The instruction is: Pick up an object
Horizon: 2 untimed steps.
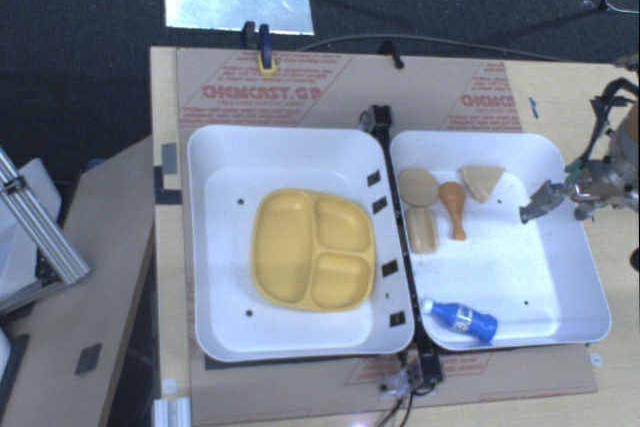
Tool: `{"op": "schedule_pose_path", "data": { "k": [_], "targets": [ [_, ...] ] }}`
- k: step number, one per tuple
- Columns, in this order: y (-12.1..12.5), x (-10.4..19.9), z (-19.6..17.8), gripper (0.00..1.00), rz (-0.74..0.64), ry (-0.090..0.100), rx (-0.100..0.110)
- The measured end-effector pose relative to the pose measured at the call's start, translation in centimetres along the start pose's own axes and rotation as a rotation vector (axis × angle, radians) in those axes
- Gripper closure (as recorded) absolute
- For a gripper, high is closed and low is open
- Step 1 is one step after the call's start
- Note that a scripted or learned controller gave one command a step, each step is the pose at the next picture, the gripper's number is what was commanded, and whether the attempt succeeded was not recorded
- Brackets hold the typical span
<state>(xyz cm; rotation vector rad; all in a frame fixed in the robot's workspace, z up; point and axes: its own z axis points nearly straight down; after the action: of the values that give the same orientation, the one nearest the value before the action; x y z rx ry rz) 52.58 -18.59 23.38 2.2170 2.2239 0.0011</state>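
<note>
The right bin (545,300) holds a blue bottle (463,319) lying near its front left corner. A tan wooden spoon-like piece (420,205), an orange drumstick-shaped toy (454,206) and a beige wedge (481,181) lie in its back left part. My gripper (541,200) hovers at the bin's right side, well to the right of the wedge and drumstick and touching none of them. One dark finger points left over the bin floor.
The left bin (215,245) holds a yellow divided plate (312,249). A black divider with clips (392,245) runs between the bins. A yellow and blue clamp (264,48) sits at the bench's back edge. An aluminium rail (35,225) stands at far left.
</note>
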Motion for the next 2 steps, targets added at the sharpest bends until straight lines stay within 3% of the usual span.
{"op": "schedule_pose_path", "data": {
  "k": [2],
  "targets": [
    [0.6, 0.6, 12.1, 0.00, 0.001, 0.002, 0.004]
  ]
}}
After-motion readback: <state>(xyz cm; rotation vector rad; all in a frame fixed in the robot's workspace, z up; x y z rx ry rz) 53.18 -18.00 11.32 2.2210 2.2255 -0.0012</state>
